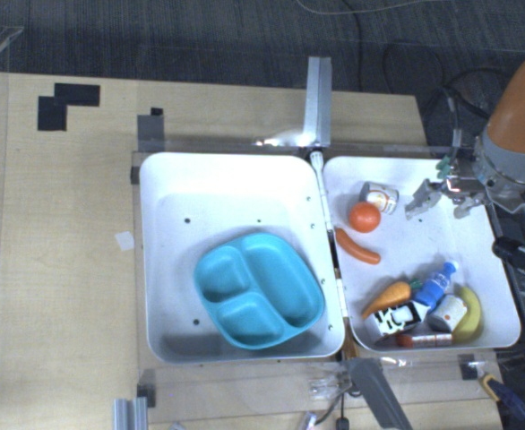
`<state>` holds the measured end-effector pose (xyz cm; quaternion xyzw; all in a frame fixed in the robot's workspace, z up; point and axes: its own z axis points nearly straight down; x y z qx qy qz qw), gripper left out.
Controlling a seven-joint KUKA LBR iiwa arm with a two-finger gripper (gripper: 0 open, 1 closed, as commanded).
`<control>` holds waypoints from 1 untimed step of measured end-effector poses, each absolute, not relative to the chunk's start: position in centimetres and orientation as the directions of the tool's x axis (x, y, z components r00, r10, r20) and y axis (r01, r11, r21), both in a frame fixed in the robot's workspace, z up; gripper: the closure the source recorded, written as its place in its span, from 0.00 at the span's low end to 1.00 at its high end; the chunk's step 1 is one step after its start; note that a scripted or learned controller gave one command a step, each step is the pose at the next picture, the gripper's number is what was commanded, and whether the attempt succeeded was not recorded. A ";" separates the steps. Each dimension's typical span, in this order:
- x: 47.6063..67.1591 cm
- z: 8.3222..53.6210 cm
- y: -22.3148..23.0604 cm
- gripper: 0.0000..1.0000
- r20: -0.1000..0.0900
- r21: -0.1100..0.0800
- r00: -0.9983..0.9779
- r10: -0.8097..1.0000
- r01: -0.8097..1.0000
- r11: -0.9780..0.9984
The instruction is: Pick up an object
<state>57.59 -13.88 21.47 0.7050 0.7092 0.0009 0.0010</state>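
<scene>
Overhead view of a desk (56, 240) carrying two shallow white bins side by side. The left bin (182, 195) contains a blue divided plate (258, 289). The right bin (477, 240) holds the candidate objects: an orange-red ball (364, 217) touching a small shiny jar-like item (381, 197), a sausage-shaped orange piece (358, 246) just beside the dividing wall, and — at the near end — a tight cluster comprising a carrot-like piece (387, 296), a blue bottle (434, 287), a banana (469, 313), a red marker (422, 338) and a small black-and-white item whose identity cannot be resolved.

The arm enters from the right, and the hand (433, 195) sits over the far, upper part of the right bin with its two fingers visibly apart and nothing between them. No object is lifted; the pick is judged not yet begun.

Governing relation: the ball lies to the view's left of the hand and slightly nearer the camera, near but not touching, and is the closest isolated target. The sausage-shaped piece lies farther along the same direction, its long axis running diagonally from upper left to lower right. The cluster lies well apart, toward the near rim, where crowding would probably hinder a clean grasp.
</scene>
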 end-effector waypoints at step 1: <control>52.8 12.5 -11.8 0.00 -0.001 0.003 -0.129 0.992 0.992 0.129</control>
